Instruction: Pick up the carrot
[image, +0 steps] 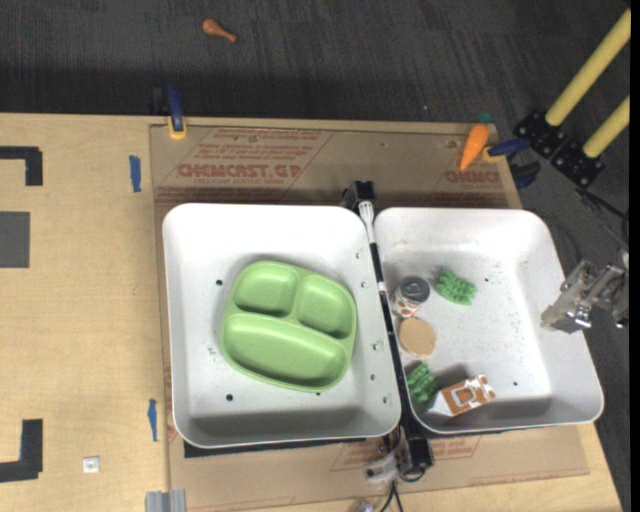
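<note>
One carrot (473, 146) lies outside both bins (behind) — jaws (578, 305) well apart.

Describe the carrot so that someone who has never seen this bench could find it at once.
Start at the right bin and look past its far rim to the cardboard sheet. The carrot lies there, outside both bins, near a blue clamp. It is the small orange cone with a green top; the bin's toys are green, brown or boxy.
</note>
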